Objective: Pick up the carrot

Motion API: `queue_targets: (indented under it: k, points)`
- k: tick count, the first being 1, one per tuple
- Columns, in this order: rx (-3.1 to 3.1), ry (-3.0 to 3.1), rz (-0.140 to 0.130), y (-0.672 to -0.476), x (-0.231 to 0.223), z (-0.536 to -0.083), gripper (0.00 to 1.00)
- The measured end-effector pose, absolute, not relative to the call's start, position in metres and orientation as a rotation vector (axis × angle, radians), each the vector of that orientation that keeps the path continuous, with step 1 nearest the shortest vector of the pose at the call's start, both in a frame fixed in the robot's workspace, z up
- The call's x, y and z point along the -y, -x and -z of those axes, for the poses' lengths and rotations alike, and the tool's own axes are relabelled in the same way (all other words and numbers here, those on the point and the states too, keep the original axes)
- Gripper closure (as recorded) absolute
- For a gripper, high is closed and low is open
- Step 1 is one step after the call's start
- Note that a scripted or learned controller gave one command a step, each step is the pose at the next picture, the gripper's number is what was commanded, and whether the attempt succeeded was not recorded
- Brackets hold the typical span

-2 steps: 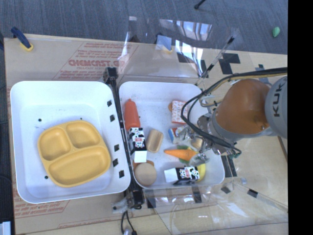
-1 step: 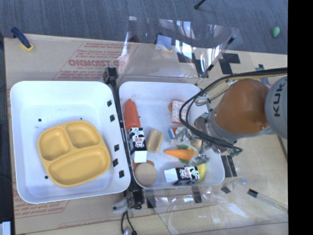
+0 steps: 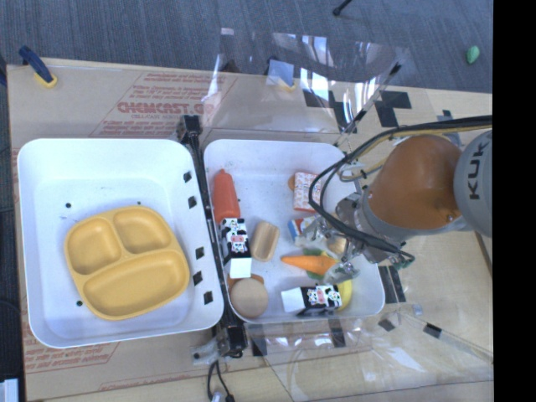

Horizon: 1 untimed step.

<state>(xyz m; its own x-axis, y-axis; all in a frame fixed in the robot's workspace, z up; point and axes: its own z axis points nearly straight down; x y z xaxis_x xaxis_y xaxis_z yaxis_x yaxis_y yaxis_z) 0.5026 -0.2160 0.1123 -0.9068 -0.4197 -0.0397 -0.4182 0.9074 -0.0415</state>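
The left bin point(image 3: 33, 224) holds a yellow divided plate point(image 3: 126, 260). In the right bin point(image 3: 251, 153), the carrot point(image 3: 308, 264) lies roughly crosswise, tip pointing left, just left of the claw point(image 3: 347, 258), whose state I cannot tell. A milk carton point(image 3: 318, 298) sits beside it.

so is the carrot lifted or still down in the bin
Down. The carrot lies flat on the floor of the right bin, with the claw at its thick end.
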Motion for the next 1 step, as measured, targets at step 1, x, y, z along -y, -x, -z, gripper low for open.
queue_targets:
  k: [1]
  points:
    - [-2.98,0.836,0.046,-0.5054,0.2116,-0.1117,0.0]
